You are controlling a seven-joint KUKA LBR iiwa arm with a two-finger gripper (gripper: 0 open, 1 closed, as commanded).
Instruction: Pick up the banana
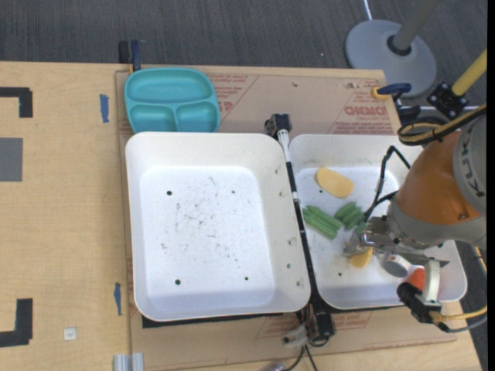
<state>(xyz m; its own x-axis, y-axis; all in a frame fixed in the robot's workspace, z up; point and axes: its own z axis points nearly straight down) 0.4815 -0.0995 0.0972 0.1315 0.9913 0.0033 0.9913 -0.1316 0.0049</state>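
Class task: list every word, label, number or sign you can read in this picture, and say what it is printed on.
Red print on the brown cardboard sheet behind the two white bins: upside down and blurred, not readable.
Partial dark lettering on the grey robot arm at the right edge: cut off, not readable.
No other text shows.
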